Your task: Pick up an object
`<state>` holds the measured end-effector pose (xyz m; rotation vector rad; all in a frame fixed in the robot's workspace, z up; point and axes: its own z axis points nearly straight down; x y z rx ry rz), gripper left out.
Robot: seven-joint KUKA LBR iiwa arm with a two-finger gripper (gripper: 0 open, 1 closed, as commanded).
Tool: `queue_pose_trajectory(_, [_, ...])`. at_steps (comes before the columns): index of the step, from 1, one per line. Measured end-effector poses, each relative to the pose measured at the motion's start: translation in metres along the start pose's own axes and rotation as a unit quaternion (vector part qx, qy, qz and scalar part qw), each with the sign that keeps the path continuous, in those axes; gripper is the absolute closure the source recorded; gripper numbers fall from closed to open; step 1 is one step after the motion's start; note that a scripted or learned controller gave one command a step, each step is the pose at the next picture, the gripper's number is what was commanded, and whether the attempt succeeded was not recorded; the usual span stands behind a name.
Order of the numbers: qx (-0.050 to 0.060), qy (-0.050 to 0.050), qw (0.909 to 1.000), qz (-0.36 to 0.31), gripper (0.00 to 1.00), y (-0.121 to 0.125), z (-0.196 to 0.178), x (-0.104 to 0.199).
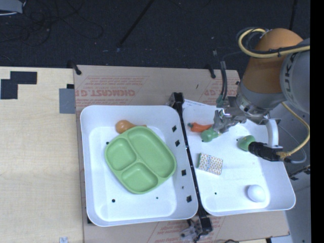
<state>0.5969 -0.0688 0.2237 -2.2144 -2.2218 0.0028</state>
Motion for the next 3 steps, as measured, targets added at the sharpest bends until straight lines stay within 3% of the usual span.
queue_pose_trajectory(1, [0.0, 0.0, 1.0, 0.0, 1.0, -0.013, -0.009, 0.057])
queue_pose_trajectory(3, [0.001, 0.0, 1.0, 0.0, 1.0, -0.044, -0.001, 0.141])
